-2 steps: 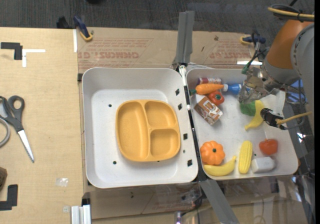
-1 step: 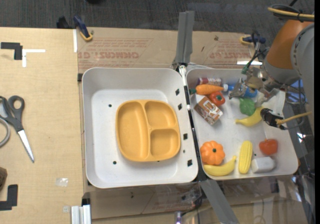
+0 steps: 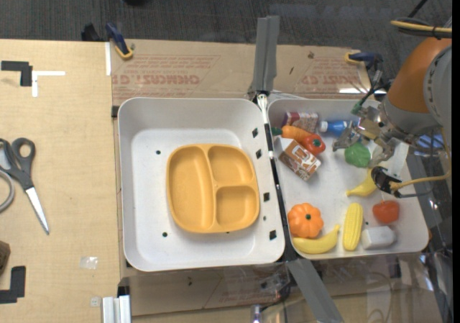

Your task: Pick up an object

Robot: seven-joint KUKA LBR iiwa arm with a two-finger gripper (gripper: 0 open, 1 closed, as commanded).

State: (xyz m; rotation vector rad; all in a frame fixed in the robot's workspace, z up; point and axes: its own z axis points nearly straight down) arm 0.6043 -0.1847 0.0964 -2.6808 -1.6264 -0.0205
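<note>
Clutter fills the right bin [image 3: 411,242] below me. My gripper [image 3: 365,134] hangs over its far right corner, just above a rounded green object [image 3: 357,155], and whether my fingers are spread or closed I cannot tell from up here, nor whether anything sits between them. The green thing looks glossy and lumpy, perhaps a pepper. Beside it, toward the right edge, lies a small yellow banana [image 3: 363,186], and a red tomato [image 3: 386,211] rests nearer the front. An orange pumpkin [image 3: 305,220], a bigger banana [image 3: 317,243] and a corn cob [image 3: 352,226] line the near edge. A carrot [image 3: 303,137] and a brown packet [image 3: 299,160] sit by the left wall. The left bin [image 3: 140,192] carries a yellow divided plate [image 3: 213,188].
</note>
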